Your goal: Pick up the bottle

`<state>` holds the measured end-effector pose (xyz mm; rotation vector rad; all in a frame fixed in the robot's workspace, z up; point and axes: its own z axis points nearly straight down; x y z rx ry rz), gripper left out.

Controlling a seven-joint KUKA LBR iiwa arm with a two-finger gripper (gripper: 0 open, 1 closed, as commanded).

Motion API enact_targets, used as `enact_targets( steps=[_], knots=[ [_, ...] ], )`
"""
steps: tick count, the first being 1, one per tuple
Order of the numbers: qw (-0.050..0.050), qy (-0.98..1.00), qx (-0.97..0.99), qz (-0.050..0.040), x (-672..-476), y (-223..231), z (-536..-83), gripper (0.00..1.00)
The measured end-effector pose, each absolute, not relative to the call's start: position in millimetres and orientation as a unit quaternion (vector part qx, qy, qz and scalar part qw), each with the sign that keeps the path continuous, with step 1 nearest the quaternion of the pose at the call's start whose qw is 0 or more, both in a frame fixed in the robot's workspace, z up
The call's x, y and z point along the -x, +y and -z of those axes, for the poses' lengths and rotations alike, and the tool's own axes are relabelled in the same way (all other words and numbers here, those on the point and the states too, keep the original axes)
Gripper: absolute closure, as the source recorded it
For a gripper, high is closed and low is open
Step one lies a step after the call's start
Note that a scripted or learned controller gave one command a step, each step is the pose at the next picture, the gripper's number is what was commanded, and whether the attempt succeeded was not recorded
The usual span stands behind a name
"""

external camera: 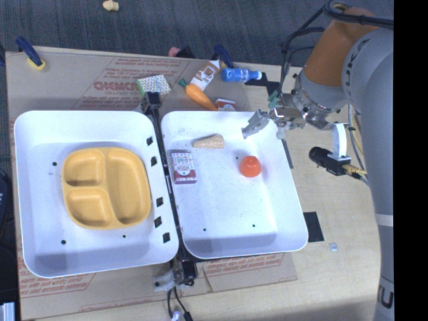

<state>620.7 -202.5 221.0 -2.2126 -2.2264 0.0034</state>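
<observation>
I see the pincer (255, 124) hanging over the upper right part of the right bin (287, 199), near its top rim, with the grey arm (364, 65) reaching in from the right of the frame. I cannot tell whether its fingers are apart or together, and I see nothing between them.

The bottle (239, 75) lies on its side on the tabletop (328, 259) above the right bin, outside it, at the upper middle of the frame. Just left of it lie an orange carrot-shaped thing (199, 96) and a small white and orange carton (206, 75).

Inside the right bin I see a tan bread-like piece (208, 141), a red round object (250, 166) and a small red packet (182, 166) by the left wall. The left bin (33, 246) holds a yellow divided tray (107, 186).
</observation>
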Motion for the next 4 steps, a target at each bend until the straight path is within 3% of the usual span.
enact_targets(
  steps=[1,2,3,4],
  knots=[
    [0.002,-0.711,0.703,-0.0015,-621.2,-202,-231,1.00],
    [0.003,-0.704,0.711,-0.0016,-572.6,-156,-143,1.00],
    [0.003,-0.622,0.783,-0.0016,-525.5,-103,-91,1.00],
    [0.002,-0.639,0.769,-0.0010,-476.3,-62,-216,1.00]
  ],
)
